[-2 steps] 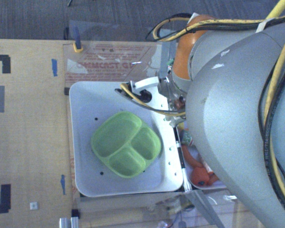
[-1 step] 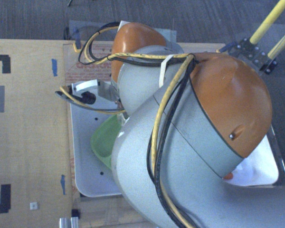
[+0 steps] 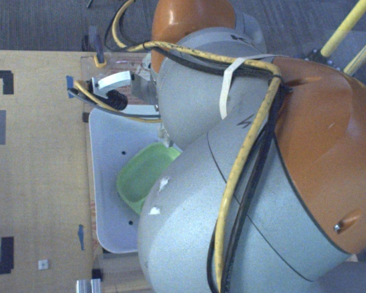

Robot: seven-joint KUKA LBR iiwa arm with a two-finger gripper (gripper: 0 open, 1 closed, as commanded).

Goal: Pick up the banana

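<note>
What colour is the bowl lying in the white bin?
Light green plastic bowl, seen in the camera view.

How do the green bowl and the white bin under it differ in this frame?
The bowl is pale green with a rounded form; the bin is white with straight walls and rounded corners. The bowl is the smaller one and lies inside the bin, which lies on the bench. The bowl looks tilted, its opening facing up-left, while the bin lies flat. Both are partly hidden by the grey arm.
</note>
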